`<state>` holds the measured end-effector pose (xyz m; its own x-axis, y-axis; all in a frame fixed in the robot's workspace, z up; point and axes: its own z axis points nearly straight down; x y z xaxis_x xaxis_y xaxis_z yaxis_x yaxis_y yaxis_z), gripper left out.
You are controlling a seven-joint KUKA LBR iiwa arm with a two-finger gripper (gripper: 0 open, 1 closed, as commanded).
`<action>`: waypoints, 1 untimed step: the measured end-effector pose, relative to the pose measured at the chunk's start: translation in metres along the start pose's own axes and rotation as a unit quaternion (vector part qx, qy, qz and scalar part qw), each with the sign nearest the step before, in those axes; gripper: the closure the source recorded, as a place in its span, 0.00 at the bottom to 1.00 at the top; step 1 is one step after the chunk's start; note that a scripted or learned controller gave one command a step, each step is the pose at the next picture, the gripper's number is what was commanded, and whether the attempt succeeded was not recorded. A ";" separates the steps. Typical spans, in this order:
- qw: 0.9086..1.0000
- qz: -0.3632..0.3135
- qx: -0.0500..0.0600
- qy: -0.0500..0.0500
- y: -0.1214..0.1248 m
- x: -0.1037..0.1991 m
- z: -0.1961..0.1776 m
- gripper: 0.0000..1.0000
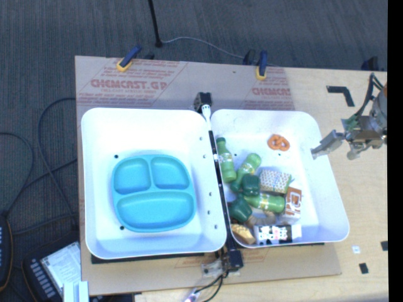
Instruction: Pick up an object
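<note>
Objects for picking (261, 197): lying heaped in the right-hand white bin (327, 187), well to the left of the pincer (340, 145) and lower in the view. Green bottles (242, 175) crowding the bin's inner wall, a patterned box (275, 180) and an orange-and-white carton (293, 202) resting just beside them, a black-and-white card (275, 233) and a tan bread-like piece (243, 233) sitting at the bin's near edge. Orange pretzel-shaped piece (279, 143) lying alone on bare bin floor, nearest the pincer, still apart from it.

Pincer hanging over the bin's right rim, reaching in from the right, one grey finger (325, 145) slanting out toward the pretzel piece. Gripping nothing visible between the fingers; how wide the opening is, impossible to tell from this angle.

Farther left again, beyond the heap, a blue divided plate (153, 191) sitting in the left-hand white bin (101, 168). Both bins resting side by side, touching, on a brown board (182, 80) clamped at the far edge by two yellow-and-blue clamps (261, 65).
</note>
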<state>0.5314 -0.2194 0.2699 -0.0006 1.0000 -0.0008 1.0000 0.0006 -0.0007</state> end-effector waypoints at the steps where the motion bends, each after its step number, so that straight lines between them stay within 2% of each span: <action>1: 1.000 -0.001 0.002 0.002 0.045 -0.002 0.131 0.00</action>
<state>0.5767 -0.2220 0.1390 -0.0022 1.0000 0.0024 1.0000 0.0022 -0.0038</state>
